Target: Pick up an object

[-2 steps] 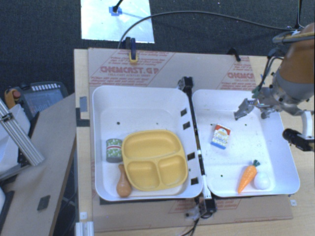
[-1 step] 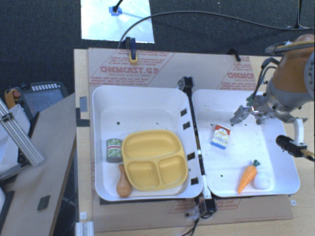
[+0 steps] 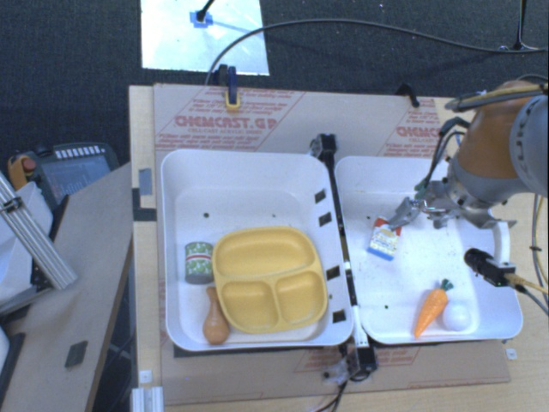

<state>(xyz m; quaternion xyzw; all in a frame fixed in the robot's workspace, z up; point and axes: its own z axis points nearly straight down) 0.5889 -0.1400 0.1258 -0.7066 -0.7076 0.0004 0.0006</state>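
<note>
In the right bin (image 3: pixel 506 316) a small blue, white and red carton (image 3: pixel 383 240) lies near the left wall. An orange carrot (image 3: pixel 431 311) with a green top rests near the front, touching a white ball (image 3: pixel 457 317). My gripper (image 3: pixel 418 208) hangs over the back of this bin, just up and right of the carton, with its tip close to the carton's top edge. Nothing shows in its grasp. The grey arm with its orange band (image 3: pixel 497 144) comes in from the right.
The left bin (image 3: pixel 249 174) holds a yellow divided plate (image 3: pixel 270 277), a small green-labelled can (image 3: pixel 198 262) to its left and a brown wooden piece (image 3: pixel 214 318) at the front. A black divider (image 3: pixel 336 230) runs between the bins.
</note>
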